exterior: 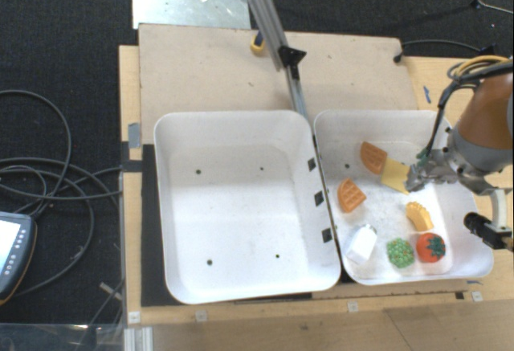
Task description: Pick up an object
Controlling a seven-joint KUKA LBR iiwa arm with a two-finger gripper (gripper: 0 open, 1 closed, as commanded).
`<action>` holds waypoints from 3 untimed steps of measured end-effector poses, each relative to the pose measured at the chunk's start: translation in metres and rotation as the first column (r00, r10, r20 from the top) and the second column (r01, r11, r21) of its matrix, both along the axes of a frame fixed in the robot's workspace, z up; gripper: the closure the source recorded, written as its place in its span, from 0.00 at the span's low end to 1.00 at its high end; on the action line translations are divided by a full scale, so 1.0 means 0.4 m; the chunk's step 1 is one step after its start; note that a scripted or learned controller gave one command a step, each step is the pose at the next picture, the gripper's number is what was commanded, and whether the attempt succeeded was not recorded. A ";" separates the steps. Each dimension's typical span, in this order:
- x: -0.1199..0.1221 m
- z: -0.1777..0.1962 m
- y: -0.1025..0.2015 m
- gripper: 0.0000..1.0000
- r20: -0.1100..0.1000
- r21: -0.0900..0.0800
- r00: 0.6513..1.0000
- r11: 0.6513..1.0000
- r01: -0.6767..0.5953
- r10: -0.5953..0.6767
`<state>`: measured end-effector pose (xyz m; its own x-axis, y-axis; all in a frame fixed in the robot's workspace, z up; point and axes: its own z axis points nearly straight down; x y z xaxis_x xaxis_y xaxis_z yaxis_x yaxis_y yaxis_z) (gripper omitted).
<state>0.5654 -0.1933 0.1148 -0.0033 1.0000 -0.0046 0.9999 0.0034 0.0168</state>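
Note:
The right bin (474, 265) holds several toy foods. An orange bread piece (373, 157) lies near the back, with a pale yellow wedge (394, 176) beside it. An orange waffle piece (350, 195) sits by the bin's left wall. A small yellow-orange piece (418, 217), a white block (361, 244), a green ball (399, 252) and a red tomato (431, 246) lie toward the front. My gripper (418, 179) is low in this bin, at the right edge of the pale yellow wedge and just above the yellow-orange piece. I see nothing lifted.
The left bin (173, 132) stands beside the right one, with a dividing wall (319, 197) between them. A slanted metal pole (265, 4) crosses the back of the bench. Cables and a pendant (12, 249) lie on the floor at left.

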 end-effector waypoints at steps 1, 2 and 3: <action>0.028 0.137 0.012 1.00 -0.009 0.002 1.000 1.000 -0.003 0.003; 0.040 0.248 0.014 1.00 -0.010 0.002 1.000 1.000 -0.002 0.002; 0.031 0.362 0.004 1.00 -0.010 0.002 1.000 1.000 -0.002 0.002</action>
